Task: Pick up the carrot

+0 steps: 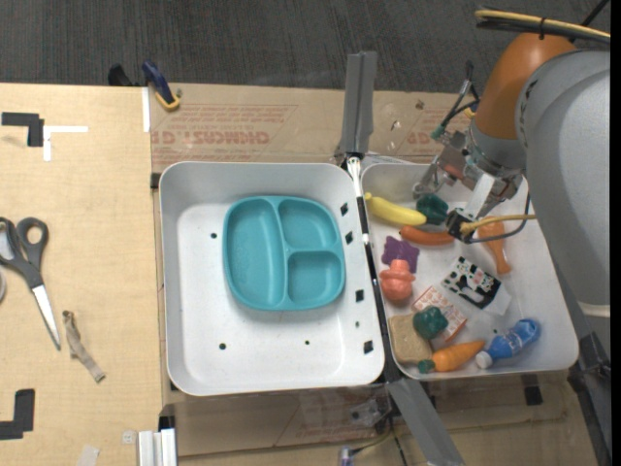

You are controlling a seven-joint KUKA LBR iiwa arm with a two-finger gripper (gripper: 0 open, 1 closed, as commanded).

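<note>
As I watched the feed from my remote desk, the scene read so:
Arm: the grey arm (572, 163) reached in from the right, its orange band high over the far corner of the right bin (529, 304)
Claw: the claw (464, 194) hung low over the far part of the right bin, above a dark green piece (432, 207); I could not tell whether it was released or clenched, and I saw nothing I could call gripped
Carrot: the carrot (458, 355) lay at the near edge of the right bin, orange body slanting with its green end toward the left, well apart from the claw
Carrot's neighbours: a tan slice (408, 339) just to its left, a blue bottle (511, 341) just to its right, a green block (430, 322) just beyond it
Under the claw: an orange-red long piece (427, 235) lay across the bin, near a yellow banana (396, 210); a second orange stick (498, 253) lay to the right
Middle of the right bin: a purple piece (399, 252), a pinkish-red round fruit (396, 284) and a black-and-white block (472, 282)
Left bin: the left bin (194, 289) held a teal divided plate (284, 252)
Bench: scissors (31, 260) lay on the bench (78, 377), well left of both bins
</note>
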